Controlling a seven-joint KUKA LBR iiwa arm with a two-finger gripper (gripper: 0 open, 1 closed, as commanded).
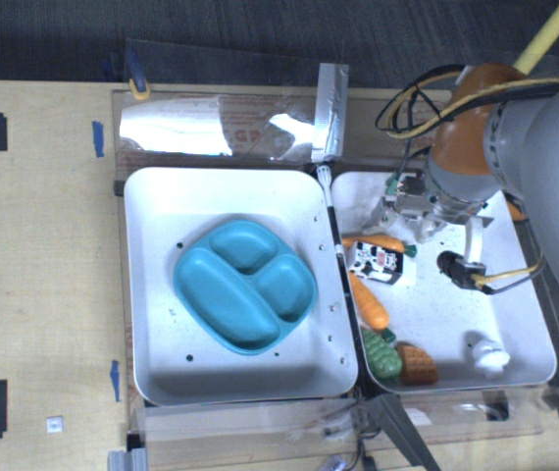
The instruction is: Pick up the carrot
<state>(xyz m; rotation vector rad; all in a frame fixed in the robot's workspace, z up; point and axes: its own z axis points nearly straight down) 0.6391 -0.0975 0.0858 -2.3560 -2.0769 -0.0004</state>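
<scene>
In the right bin [515,312], an orange carrot [369,303] lies along the left wall, its lower end touching a green leafy piece [382,354]. A second, slimmer orange piece with a small green tip [380,243] lies further back, just above a black-and-white patterned item [376,261]. My gripper [409,214] hangs over the back left of this bin, just behind and to the right of the slim orange piece. Nothing shows in its grasp.
A blue divided plate [245,285] sits in the left bin [152,214]. In the right bin, a brown ridged item [418,363] lies by the green piece, and a small white object [489,354] sits at the front right. A black cable end [456,266] hangs beside the arm.
</scene>
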